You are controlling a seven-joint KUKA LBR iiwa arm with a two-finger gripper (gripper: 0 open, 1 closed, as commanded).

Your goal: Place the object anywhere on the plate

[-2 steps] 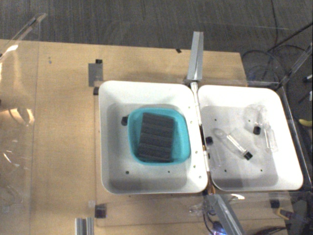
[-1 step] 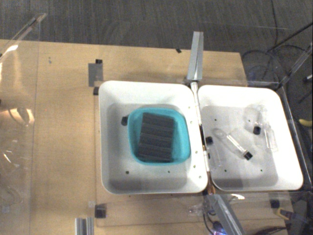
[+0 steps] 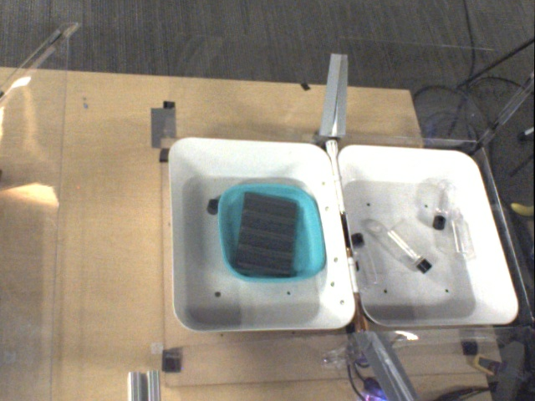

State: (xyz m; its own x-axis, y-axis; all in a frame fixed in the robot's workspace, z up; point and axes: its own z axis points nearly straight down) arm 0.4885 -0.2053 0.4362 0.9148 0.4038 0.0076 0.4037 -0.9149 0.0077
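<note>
Since the dark grey ridged rectangular block [image 3: 267, 236] already lies flat on the square teal plastic plate [image 3: 313, 224], in the middle of the left shallow white bin [image 3: 188, 224], the placing step looks complete. Any next move calls only for staying clear, leaving the block undisturbed.

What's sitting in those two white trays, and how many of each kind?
Teal plate: 1, in the left bin
Dark ridged block: 1, lying on the plate
Clear tubes with dark caps: 3 as far as I can tell, in the right bin
Total: 5
</note>
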